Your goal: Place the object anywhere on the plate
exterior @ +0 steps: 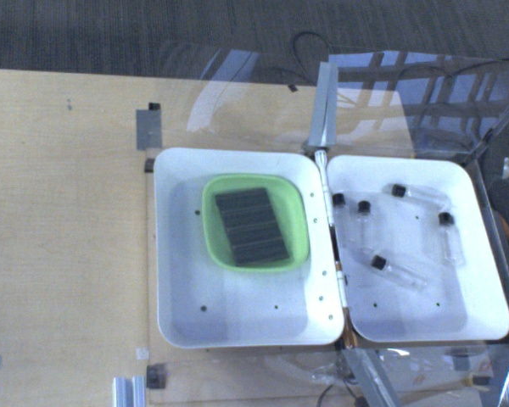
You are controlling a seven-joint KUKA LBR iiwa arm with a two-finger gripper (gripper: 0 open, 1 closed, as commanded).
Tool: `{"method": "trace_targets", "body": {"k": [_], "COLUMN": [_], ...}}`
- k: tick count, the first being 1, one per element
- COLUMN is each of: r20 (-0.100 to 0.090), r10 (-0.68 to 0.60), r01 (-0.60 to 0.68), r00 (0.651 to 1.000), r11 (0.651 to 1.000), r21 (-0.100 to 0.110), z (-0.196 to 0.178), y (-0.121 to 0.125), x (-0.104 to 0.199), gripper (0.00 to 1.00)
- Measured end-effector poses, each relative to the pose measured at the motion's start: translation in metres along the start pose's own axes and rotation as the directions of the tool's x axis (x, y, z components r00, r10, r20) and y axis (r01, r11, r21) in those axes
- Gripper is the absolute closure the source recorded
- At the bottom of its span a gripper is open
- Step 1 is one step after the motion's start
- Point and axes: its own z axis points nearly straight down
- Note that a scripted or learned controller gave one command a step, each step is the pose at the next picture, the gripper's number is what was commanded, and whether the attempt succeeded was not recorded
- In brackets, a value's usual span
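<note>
A green square plate (299, 227) sits in the left bin (237, 320), toward its back. A dark grey ribbed rectangular block (252, 225) lies flat on the plate, turned slightly askew. In the right bin (483, 312) lie several clear vials with black caps: one (399, 270) near the middle, one (448, 234) at the right, one (411, 194) at the back, and two more (360, 212) by the left wall.
A grey metal post (324, 100) rises behind the seam between the two bins. A small grey bracket (148, 127) sits on the wooden bench behind the left bin. Black cables (310, 45) loop at the back.
</note>
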Motion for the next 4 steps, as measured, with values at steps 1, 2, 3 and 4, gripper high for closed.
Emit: {"method": "trace_targets", "body": {"k": [1,2,3,4], "r20": [-0.002,-0.002,-0.001,0.000], "r10": [-0.078,-0.087,-0.065,-0.303], "r01": [0.078,0.087,0.065,0.303], "r00": [0.997,0.996,0.998,0.953], "r11": [0.997,0.996,0.998,0.953], "r21": [0.008,0.005,0.003,-0.002], "z": [0.110,0.078,0.055,-0.001], "y": [-0.003,-0.001,-0.001,0.000], "x": [0.003,-0.002,0.000,-0.001], "gripper": [0.00,0.00,0.00,0.00]}}
